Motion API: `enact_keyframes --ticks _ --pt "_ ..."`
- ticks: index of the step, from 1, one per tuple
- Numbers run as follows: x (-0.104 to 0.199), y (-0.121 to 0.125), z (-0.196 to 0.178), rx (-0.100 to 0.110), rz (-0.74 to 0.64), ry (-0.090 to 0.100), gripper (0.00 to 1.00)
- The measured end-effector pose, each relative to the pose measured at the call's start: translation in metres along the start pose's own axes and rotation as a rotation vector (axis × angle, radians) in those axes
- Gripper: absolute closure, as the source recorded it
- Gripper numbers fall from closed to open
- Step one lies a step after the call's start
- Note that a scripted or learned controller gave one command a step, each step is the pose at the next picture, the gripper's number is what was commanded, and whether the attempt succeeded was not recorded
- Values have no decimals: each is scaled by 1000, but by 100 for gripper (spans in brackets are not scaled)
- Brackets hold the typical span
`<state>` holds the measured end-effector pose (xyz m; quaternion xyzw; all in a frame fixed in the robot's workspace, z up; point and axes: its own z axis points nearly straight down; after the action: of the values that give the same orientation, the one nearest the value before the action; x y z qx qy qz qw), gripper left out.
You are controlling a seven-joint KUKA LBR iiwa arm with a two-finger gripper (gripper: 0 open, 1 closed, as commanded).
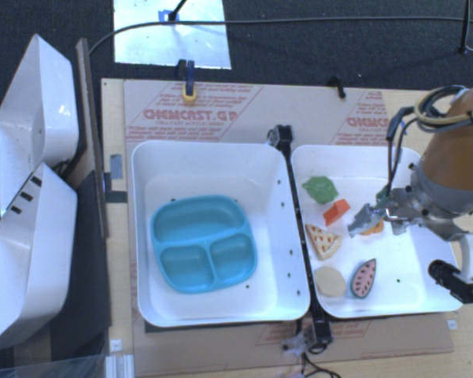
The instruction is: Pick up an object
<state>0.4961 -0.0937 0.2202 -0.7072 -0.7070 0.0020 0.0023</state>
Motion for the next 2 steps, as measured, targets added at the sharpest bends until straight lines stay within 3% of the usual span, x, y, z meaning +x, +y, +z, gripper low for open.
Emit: enact_keyframes --ticks 1,2 --pt "0 1 -3 -7 -1 0 0" --pt "-6 -2 57 -2 0 0 0"
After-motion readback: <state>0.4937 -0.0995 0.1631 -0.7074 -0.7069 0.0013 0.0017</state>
